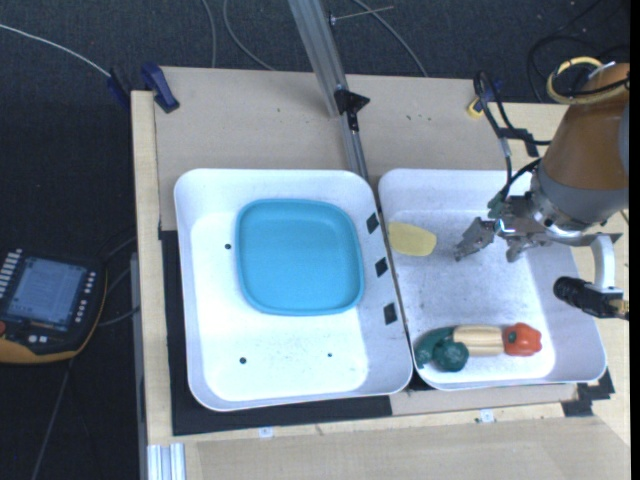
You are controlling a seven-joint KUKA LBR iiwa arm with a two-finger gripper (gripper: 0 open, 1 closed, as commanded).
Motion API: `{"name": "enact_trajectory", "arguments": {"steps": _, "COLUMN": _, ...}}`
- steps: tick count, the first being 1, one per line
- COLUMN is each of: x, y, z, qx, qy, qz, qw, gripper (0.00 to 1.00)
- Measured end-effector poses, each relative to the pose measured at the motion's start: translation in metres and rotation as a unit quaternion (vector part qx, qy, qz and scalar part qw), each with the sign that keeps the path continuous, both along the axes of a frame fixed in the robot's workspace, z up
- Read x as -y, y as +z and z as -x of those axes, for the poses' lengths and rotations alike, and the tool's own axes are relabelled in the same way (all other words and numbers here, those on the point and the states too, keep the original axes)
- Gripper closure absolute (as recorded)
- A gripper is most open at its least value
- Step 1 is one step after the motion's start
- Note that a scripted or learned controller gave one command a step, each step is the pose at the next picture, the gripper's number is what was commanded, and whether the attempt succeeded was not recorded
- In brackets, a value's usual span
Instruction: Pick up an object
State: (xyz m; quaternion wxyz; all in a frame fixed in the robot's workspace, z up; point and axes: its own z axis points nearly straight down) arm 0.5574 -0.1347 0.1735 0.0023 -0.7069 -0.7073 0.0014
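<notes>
In the right bin (440, 298), a flat yellow piece (411, 239) lies near the upper left corner. Along the bin's near wall lie a dark green object (442, 352), a tan cylinder (478, 341) and a red object (521, 339), side by side and touching. My gripper (492, 244) hangs over the bin's upper middle, right of the yellow piece and above the row of three. Its two fingers stand spread apart with nothing between them.
The left bin (205, 298) holds a light blue square plate (299, 256). A metal pole (325, 48) slants down to the divide between the bins. A black handheld unit (45, 303) lies on the floor at far left. Cables run across the dark floor.
</notes>
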Motion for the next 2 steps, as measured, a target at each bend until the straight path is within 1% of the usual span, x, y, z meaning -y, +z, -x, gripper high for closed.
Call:
{"name": "enact_trajectory", "arguments": {"steps": 1, "x": 0.006, "y": -0.06, "z": 0.0, "qx": 0.0, "qy": 0.0, "qz": 0.0002, "qw": 1.0, "gripper": 0.0}}
{"name": "enact_trajectory", "arguments": {"steps": 2, "x": 0.006, "y": -0.047, "z": -0.002, "qx": 0.003, "qy": 0.0, "qz": 0.0005, "qw": 1.0, "gripper": 1.0}}
